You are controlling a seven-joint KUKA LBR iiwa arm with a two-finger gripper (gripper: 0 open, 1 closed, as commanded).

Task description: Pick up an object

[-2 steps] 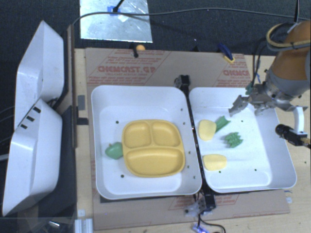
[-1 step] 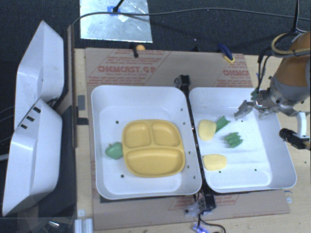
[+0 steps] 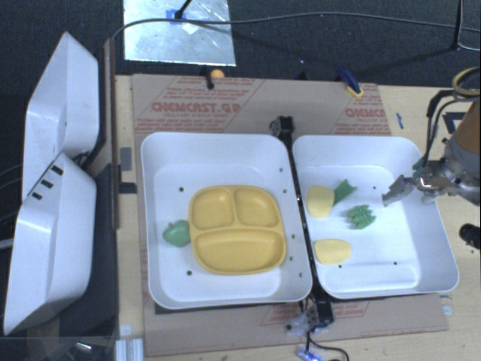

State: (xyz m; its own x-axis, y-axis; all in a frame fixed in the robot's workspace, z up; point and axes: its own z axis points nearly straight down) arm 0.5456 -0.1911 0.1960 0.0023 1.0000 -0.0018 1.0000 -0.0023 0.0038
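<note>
The right bin (image 3: 432,273) contains four small pieces. A pale yellow, rounded piece (image 3: 320,201) lies near the bin's left wall, and a flat dark green leaf-shaped piece (image 3: 344,190) touches its upper right side. A bright green, knobbly piece resembling broccoli (image 3: 361,216) lies just right of these, apart from both. A second pale yellow piece, oval and flatter (image 3: 331,251), lies nearer the front of the bin, clear of the others. The left bin (image 3: 154,201) holds a yellow plate with three compartments (image 3: 237,229), which sits slightly turned on the bin floor; a light green rounded piece (image 3: 176,234) rests against the plate's left rim. The gripper (image 3: 396,192) enters from the right side over the right bin, with one grey finger (image 3: 400,186) pointing left and down towards the broccoli-like piece but not touching it. No object sits between the fingers. The second finger cannot be separated from the wrist hardware behind it, so the state of the jaws cannot be determined. The arm is cut off by the frame edge, and its orange band (image 3: 467,79) is visible at the upper right. The exact shape of the leaf-shaped piece is partly masked where it meets the yellow piece. Both bins rest on a brown board with red printed lettering (image 3: 195,105).
</note>
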